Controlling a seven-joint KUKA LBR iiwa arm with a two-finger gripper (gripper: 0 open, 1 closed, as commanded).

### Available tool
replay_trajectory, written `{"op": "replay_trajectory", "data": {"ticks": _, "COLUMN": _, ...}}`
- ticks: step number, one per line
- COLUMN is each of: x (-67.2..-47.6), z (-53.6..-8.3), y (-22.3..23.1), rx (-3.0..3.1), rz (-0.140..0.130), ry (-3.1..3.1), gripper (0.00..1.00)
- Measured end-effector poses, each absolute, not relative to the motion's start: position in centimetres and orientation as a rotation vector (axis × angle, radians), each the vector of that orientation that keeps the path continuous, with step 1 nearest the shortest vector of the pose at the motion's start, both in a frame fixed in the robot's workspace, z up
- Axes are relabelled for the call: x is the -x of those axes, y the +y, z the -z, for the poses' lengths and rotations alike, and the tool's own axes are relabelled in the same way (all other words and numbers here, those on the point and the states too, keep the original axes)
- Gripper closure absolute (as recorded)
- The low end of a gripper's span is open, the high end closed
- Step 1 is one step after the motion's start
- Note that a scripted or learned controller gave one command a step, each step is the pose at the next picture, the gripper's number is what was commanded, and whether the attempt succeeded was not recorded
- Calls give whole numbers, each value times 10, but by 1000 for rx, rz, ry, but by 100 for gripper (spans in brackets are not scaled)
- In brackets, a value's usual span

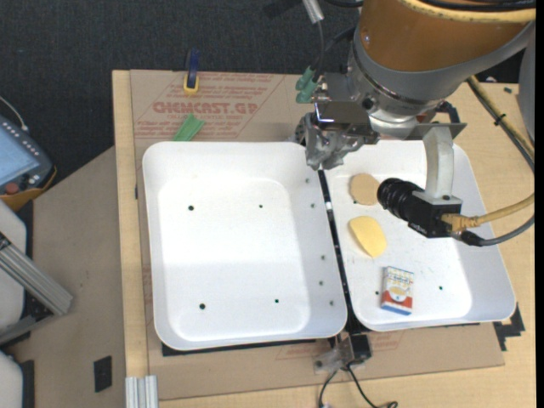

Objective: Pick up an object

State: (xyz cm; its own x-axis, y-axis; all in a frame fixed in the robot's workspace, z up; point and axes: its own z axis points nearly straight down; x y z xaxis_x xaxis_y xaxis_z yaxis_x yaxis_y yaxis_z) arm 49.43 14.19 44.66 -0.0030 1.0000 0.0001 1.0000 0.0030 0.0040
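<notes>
Three objects lie in the right bin [476, 300]. A tan oval piece [365, 189] sits near its back, a yellow oval piece [368, 235] lies in the middle, and a small printed box [397, 290] with red and blue rests toward the front. My gripper [324, 153] hangs over the back of the ridge between the two bins, left of the tan piece. It is seen from above, so its state stays hidden. Nothing shows between its tips.
The left bin [170, 228] sits beside the right one on a cardboard sheet [212, 100]. A black cylinder with a hose [415, 206] juts over the right bin. A green strip [188, 128] and a blue-yellow clip [192, 75] lie behind the bins.
</notes>
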Motion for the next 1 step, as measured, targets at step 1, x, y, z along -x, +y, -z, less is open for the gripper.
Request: {"op": "replay_trajectory", "data": {"ticks": 1, "x": -479, "z": -469, "y": 177, "rx": -2216, "rz": -7, "ry": 2225, "gripper": 100}}
